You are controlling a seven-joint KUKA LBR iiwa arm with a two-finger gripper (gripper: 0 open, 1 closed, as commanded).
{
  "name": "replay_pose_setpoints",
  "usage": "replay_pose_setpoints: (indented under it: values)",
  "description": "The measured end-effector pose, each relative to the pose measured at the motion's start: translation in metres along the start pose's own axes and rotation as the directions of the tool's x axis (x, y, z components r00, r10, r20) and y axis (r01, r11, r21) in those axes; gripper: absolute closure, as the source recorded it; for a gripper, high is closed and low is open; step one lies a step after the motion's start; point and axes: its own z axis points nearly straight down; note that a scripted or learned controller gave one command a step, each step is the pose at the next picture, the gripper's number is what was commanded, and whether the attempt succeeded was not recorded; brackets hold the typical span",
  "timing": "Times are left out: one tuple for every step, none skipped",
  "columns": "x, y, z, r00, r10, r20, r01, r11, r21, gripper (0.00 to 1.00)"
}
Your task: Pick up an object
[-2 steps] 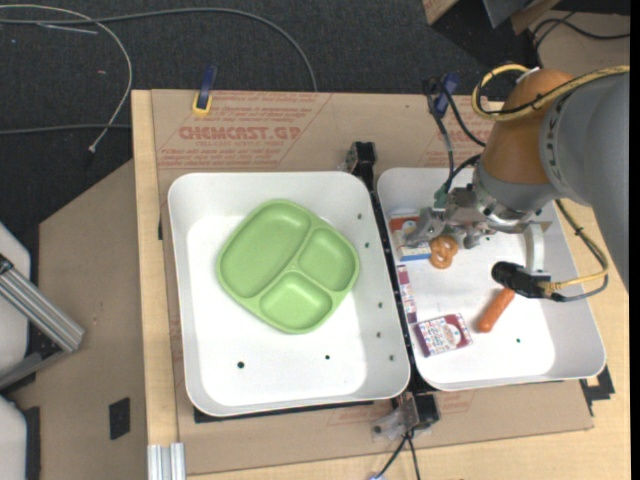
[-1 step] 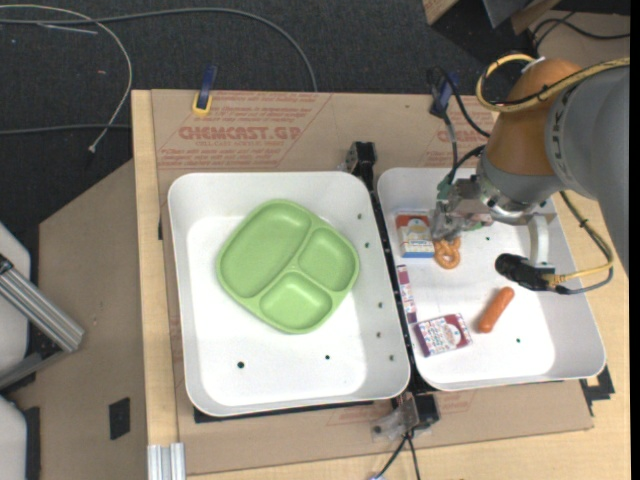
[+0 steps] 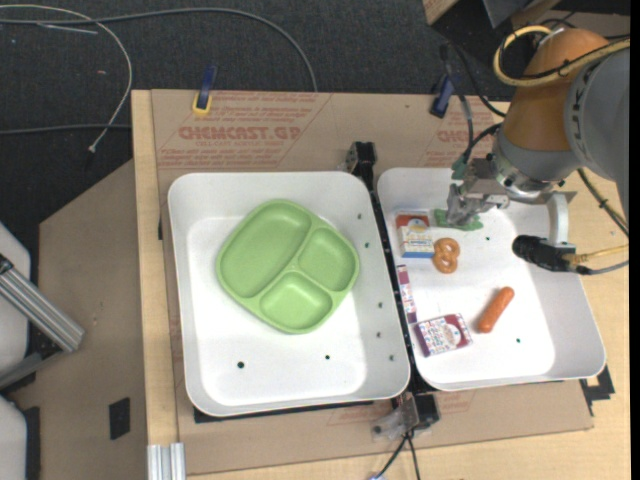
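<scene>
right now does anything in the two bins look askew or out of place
Nothing looks spilled or damaged. The green divided plate sits rotated in the left bin, not square to its walls. In the right bin, the purple packet lies tilted, and the orange carrot-like piece rests diagonally. The pincer hangs above the bin's far end.

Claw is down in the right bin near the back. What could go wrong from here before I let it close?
1. The claw hangs beside the pretzel and the small carton, which lie close together; closing could nudge one or catch neither.
2. It sits close to the right bin back wall, so a descent might scrape the rim.
3. The carrot and purple packet lie apart from the claw, so they look out of this grasp.
</scene>
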Motion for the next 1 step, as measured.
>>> replay_pose_setpoints:
  values:
    - [0.0042, 0.0021, -0.0450, 1.000, 0.000, 0.000, 0.000, 1.000, -0.002, 1.00]
